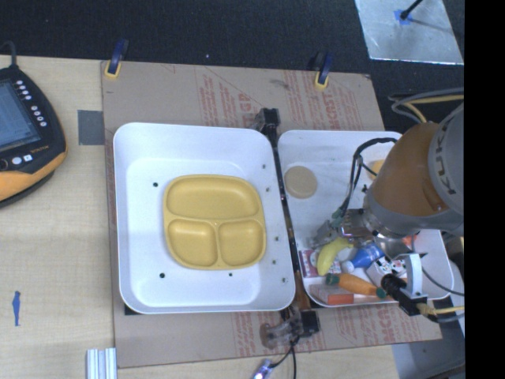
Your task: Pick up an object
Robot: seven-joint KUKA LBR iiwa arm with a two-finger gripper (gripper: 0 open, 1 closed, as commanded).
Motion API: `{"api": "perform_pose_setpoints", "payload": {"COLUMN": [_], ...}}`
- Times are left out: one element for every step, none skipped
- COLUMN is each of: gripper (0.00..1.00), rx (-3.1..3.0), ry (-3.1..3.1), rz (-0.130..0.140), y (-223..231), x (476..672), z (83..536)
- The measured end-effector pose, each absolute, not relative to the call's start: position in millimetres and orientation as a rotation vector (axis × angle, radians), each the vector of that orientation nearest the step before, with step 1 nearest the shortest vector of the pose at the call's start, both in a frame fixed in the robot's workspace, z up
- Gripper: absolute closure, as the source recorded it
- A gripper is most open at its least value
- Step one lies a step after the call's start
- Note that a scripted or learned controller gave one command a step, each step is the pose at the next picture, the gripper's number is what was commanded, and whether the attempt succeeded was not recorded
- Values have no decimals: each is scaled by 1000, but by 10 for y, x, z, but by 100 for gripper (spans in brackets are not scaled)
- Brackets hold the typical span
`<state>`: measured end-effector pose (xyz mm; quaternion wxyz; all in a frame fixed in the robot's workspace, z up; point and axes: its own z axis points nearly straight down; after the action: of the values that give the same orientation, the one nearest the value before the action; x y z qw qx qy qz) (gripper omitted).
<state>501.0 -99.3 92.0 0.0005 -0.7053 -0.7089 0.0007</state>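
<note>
Yellow banana [332, 253] lies in the right bin [316, 144], in a heap of small items at the near edge. Tool [371, 247] is low over that heap, hanging from the grey-and-orange arm [410, 181], which covers much of the bin's right half. Banana sits just left of the tool, close beside it (contact not resolvable from this angle). Can't tell how the tool is set or whether it has hold of anything; the wrist body hides that. Just below the tool: a blue item [364, 257], an orange carrot-like piece [357, 284] lying flat along the near wall. Round tan disc [301, 182] rests apart from the heap, toward the bin's far left. Left bin [142, 144] carries a yellow three-compartment tray [215, 220]. Teach pendant [24, 136] sits on the tabletop [47, 275] at far left.
</note>
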Motion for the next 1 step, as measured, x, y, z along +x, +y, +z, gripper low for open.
{"api": "perform_pose_setpoints", "payload": {"gripper": [100], "rx": [-2209], "ry": [-2232], "rz": [5], "y": [-1004], "x": [5017], "z": [1021]}}
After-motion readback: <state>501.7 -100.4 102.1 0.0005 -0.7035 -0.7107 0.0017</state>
